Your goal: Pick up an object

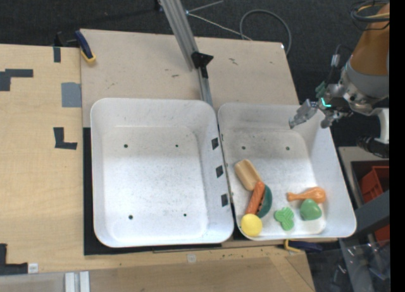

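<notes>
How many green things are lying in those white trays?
3, all in the right bin, near its front: a dark green piece under the orange carrot-like stick, a small light green toy, and a green pepper-like toy beside it. None looks hidden.

Grey arm reaching from right, claw spread open, holding nothing

A single fixed camera is looking down at a slant from above the bench, taking in both white bins: the left bin and the right bin are lying side by side across the middle of the frame. It is sitting far enough back to show dark floor beyond the bench. The arm is entering from the right edge.
</notes>
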You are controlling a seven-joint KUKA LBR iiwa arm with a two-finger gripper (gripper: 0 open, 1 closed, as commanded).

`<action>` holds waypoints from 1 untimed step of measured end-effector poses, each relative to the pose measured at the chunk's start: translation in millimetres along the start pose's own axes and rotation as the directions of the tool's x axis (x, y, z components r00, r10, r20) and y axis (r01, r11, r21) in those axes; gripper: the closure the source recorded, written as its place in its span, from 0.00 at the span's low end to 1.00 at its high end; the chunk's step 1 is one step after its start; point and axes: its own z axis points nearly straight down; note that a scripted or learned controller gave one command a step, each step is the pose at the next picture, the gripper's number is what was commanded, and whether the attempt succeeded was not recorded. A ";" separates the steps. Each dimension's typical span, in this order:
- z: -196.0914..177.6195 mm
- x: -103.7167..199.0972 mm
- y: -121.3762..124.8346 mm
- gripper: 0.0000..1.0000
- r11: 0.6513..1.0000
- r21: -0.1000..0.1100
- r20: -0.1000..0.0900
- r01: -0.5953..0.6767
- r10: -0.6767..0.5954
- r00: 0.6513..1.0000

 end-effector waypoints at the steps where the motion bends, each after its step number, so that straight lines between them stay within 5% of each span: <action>1: -2.8 0.0 1.0 0.00 1.000 -0.004 0.002 0.002 -0.002 1.000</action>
